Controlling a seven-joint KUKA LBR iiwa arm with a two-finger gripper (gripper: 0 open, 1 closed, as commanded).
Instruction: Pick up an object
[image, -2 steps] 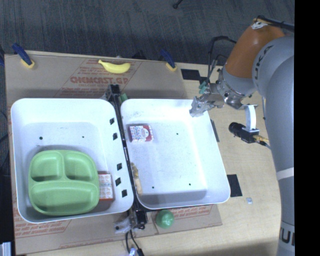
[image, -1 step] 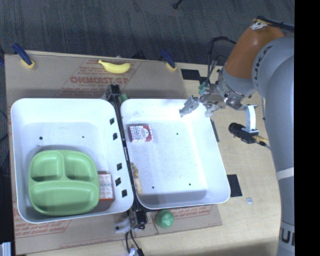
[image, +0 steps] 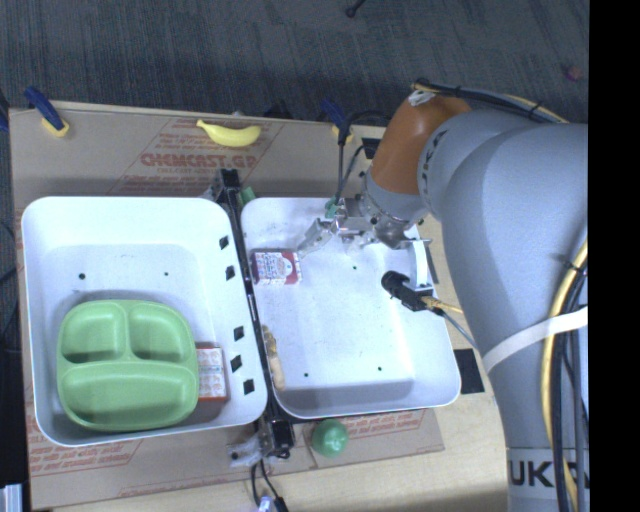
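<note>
One small red-and-white carton (image: 276, 267) lies flat in the right bin (image: 340, 395), close to that bin's far-left corner and just beside the divider between the bins. It looks like the likeliest pick, lying apart from the walls enough for fingers to straddle it. The tool (image: 322, 232) hangs just beyond it toward the far edge, tilted toward the carton, with nothing between its fingers; whether they are spread or closed I cannot tell. In the left bin (image: 40, 300) a green divided tray (image: 127, 365) sits by another small box (image: 209, 372). On the surface, a banana (image: 229, 131) lies near the far edge, a green ball (image: 328, 437) near the front.
</note>
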